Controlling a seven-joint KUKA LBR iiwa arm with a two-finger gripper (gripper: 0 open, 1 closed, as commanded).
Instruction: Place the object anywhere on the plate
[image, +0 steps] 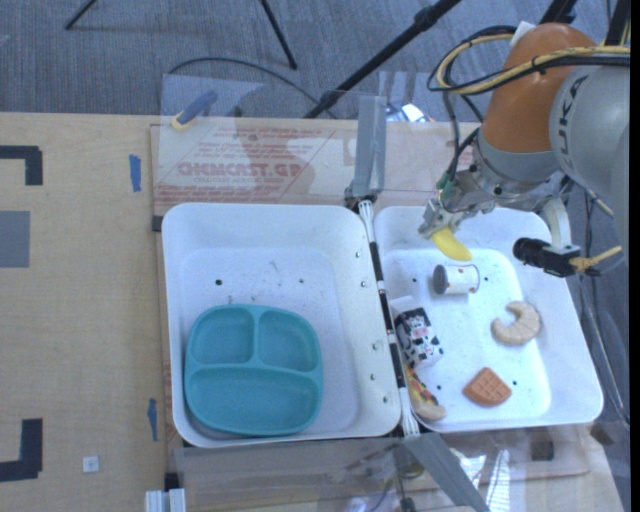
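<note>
— From the overhead camera, how far along is this?

— Early, I judge. The pincer (447, 222) hangs over the far corner of the right bin (560, 400), and a yellow banana-like piece (451, 244) sits right at its tips. Whether the tips clamp it or merely touch it, I cannot tell.

— And the plate?

— The teal plate (254, 370) lies well to the left of the pincer, in the left bin (200, 240), with nothing on it (three bare compartments). Lifting, carrying across and setting down all remain.
</note>
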